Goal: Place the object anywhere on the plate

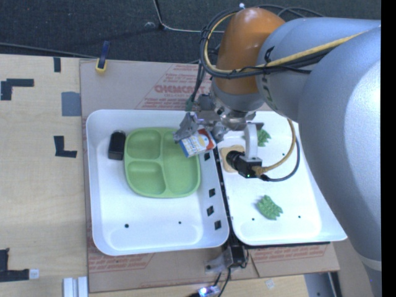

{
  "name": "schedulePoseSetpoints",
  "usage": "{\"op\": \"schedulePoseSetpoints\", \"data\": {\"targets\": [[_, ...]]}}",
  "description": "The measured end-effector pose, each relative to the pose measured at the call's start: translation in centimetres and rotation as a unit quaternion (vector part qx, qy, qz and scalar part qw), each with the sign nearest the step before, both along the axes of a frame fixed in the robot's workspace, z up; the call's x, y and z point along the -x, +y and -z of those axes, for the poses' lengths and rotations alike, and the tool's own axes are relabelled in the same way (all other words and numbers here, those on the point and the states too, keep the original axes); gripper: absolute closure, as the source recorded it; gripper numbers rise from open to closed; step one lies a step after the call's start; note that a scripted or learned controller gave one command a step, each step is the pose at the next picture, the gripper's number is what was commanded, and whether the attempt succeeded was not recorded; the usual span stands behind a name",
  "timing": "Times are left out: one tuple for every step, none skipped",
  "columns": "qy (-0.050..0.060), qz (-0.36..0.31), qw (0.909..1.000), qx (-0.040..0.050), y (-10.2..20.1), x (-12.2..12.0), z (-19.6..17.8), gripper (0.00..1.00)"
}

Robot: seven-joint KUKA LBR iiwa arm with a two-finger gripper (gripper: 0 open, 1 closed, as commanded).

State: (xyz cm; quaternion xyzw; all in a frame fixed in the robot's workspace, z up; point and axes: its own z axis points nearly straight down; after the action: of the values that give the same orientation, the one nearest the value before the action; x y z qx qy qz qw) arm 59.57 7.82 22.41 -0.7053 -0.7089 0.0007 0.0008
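Note:
A green divided plate (162, 163) lies in the left white bin (111, 221). My gripper (197, 135) hangs over the plate's right edge, below the orange band of the arm. It is shut on a small white carton with blue and red print (197, 144), held tilted just above the plate's upper right compartment. The fingers (187, 127) show grey on either side of the carton.
A black block (116, 145) lies in the left bin, touching the plate's left edge. The right bin (303, 228) holds two green leafy pieces (269, 207) (262, 136) and a round tan item (232, 156) partly under the wrist cable. The arm covers the upper right.

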Motion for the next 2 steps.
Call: {"op": "schedulePoseSetpoints", "data": {"targets": [[0.000, 0.001, 1.0000, 0.0002, 4.9, -0.3, -0.1, 1.00], [0.000, 0.002, 1.0000, 0.0007, 6.7, -0.8, 0.3, 1.00]]}}
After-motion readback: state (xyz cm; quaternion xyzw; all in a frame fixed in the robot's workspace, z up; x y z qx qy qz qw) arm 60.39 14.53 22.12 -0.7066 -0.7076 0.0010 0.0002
